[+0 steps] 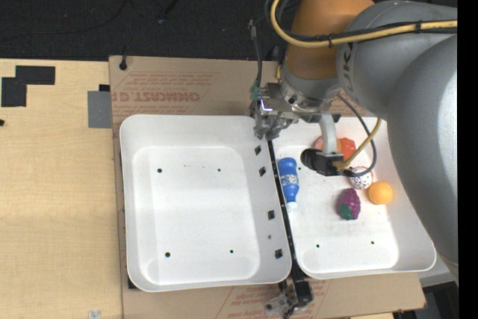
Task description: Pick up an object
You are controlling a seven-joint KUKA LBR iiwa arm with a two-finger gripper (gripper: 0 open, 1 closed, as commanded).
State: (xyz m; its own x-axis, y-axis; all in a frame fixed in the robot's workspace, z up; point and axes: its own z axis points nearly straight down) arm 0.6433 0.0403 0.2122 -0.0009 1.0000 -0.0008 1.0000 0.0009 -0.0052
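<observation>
My gripper [264, 118] hangs over the far end of the divider between the two bins, just beyond the blue bottle [287, 180]. That bottle lies along the left wall of the right bin [407, 254], and nothing shows in the gripper's grasp. Further right in the same bin are a purple toy [348, 204], an orange ball [381, 193], a white ball with dark spots [361, 179] and an orange-red piece [344, 148] partly hidden behind the wrist.
The left bin [142, 183] lies beside the right one, with black clips along the divider [270, 214]. The large grey arm [403, 78] covers the right bin's far right corner. Both bins rest on a cardboard sheet [160, 86].
</observation>
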